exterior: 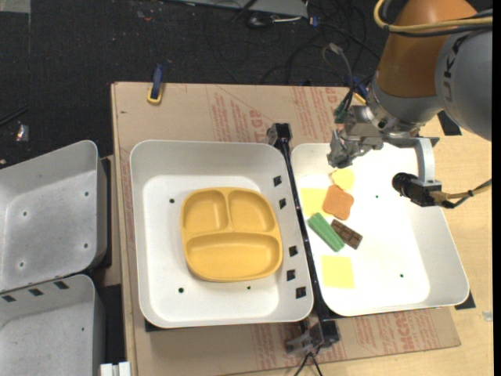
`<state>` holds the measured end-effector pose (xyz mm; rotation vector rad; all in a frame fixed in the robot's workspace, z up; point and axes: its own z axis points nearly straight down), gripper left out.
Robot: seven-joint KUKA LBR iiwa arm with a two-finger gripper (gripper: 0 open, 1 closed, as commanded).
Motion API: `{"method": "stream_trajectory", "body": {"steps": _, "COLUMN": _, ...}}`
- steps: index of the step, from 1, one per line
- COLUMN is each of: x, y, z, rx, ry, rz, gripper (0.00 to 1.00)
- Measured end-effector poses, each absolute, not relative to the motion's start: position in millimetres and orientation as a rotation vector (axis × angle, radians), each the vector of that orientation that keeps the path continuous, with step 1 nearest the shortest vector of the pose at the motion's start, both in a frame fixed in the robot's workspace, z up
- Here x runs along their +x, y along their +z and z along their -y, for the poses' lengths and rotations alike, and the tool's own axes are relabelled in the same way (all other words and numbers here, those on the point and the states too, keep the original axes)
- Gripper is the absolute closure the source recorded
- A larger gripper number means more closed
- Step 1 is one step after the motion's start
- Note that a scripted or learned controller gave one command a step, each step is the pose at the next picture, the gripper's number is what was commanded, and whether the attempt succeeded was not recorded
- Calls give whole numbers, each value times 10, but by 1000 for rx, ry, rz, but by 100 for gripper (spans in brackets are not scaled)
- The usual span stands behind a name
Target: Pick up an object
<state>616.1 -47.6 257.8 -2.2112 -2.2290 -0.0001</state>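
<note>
Gripper [342,160]: above right bin's [407,288] far corner, finger spread impossible to tell
Progress: nothing lifted; orange piece [338,202], green block [325,232] still lying there

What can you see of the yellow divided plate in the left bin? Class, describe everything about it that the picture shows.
The yellow plate is a rounded-square tray, seemingly plastic, with three compartments: two smaller ones at the far side and one wide one nearer the camera, separated by raised ridges. It lies flat and right way up, turned slightly askew, near the middle of the left bin. Its compartments hold nothing. It rests on the bin floor alone, apart from the bin walls.
</note>
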Motion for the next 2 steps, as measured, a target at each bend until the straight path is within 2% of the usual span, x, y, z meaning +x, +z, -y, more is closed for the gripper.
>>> {"method": "stream_trajectory", "body": {"steps": 2, "x": 5997, "y": 2341, "z": -706, "rx": -2210, "ry": 2, "rz": 2228, "gripper": 100}}
